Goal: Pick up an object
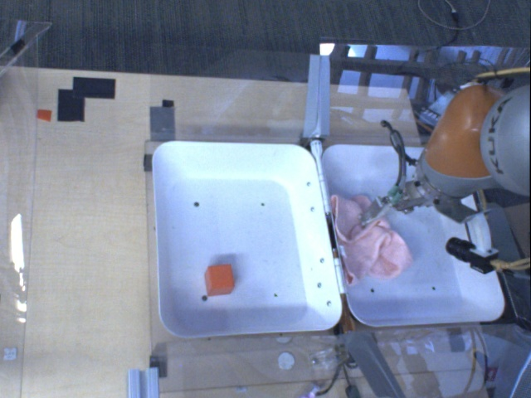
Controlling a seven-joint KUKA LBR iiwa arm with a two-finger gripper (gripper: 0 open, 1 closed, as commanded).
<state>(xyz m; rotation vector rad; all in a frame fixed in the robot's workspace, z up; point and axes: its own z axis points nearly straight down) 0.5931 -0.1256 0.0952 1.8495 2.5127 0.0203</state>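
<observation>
beside crumpled soft pink cloth (371,243): gripper (383,206); left bin (174,172): orange cube (220,279).

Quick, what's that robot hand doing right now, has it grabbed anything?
Hand: down on the pink cloth in the right bin; whether it grips cannot be told.

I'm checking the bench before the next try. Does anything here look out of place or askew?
Mostly tidy. The pink cloth lies crumpled in the right bin, bunched against the wall beside the left bin, with the gripper at its upper edge. The orange block sits flat in the left bin. Nothing spilled or damaged.
</observation>
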